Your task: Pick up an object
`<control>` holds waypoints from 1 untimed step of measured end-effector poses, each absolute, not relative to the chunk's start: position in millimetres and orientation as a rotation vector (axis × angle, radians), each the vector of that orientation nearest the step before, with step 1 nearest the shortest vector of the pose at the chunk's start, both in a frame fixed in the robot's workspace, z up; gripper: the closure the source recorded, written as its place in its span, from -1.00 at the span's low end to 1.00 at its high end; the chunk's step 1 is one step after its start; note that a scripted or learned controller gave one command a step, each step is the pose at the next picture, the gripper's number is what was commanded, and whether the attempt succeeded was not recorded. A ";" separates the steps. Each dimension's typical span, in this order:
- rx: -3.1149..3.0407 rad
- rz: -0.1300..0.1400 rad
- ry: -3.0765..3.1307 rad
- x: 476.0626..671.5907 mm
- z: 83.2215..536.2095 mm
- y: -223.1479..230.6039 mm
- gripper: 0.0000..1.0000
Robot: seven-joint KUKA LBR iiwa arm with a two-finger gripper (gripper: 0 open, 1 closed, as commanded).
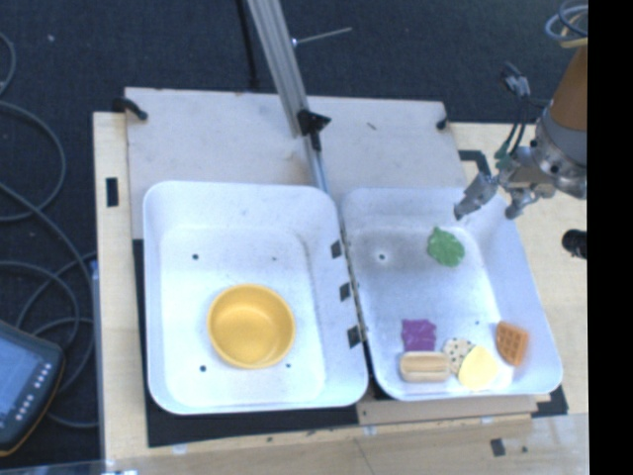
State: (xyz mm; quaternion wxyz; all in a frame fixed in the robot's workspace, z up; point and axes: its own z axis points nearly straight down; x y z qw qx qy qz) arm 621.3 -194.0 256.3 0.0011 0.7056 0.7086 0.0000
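My gripper (492, 201) hangs over the far right corner of the right bin (396, 216), its two fingers spread apart with nothing between them. A green leafy toy (446, 246) lies in that bin just below and left of the fingers. Along the bin's near edge sit a purple block (418, 333), a tan bread roll (424, 366), a speckled cookie (456, 350), a yellow wedge (479, 368) and an orange waffle (511, 342). A yellow bowl (251, 325) rests in the left bin (178, 216).
A slanted metal pole (280, 57) rises from behind the bins' shared wall. Cables lie on the dark floor at left, beside a tablet (22, 382) at the lower left. Bare bench board (376, 137) stretches behind both bins.
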 end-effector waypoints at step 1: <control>2.215 -0.001 2.225 621.2 256.3 -194.3 -1.00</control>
